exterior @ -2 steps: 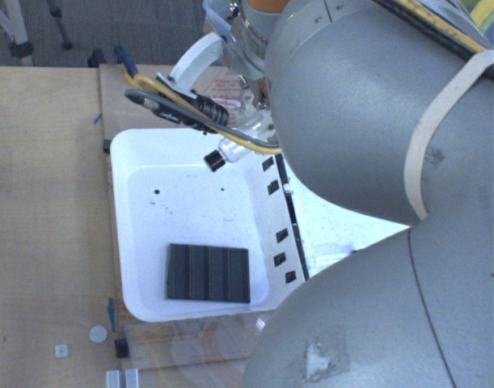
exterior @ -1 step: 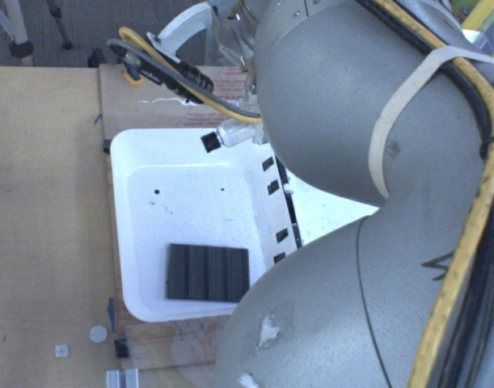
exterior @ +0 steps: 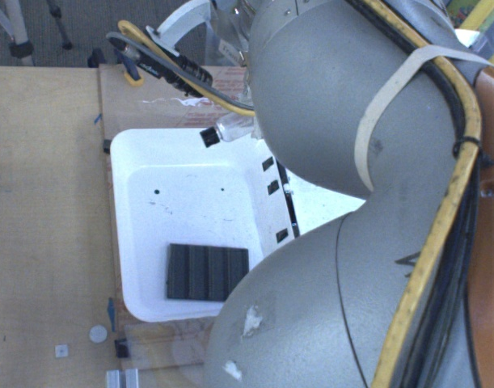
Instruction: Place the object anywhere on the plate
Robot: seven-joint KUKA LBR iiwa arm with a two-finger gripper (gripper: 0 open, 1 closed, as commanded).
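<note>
One dark ribbed block (exterior: 207, 272) lies flat in the white bin (exterior: 137, 156) that you see on the left, near its bottom edge. Its long side runs left to right, and its grooves run up and down across it. The big grey arm (exterior: 352, 176) covers most of the right side above the worktop (exterior: 44, 217), so you cannot tell how the gripper stands.

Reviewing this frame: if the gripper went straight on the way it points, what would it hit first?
Probably the bin's bare floor by its far rim, where the gripper appears to point down. The dark block lies off that line. Depth is unclear.
</note>
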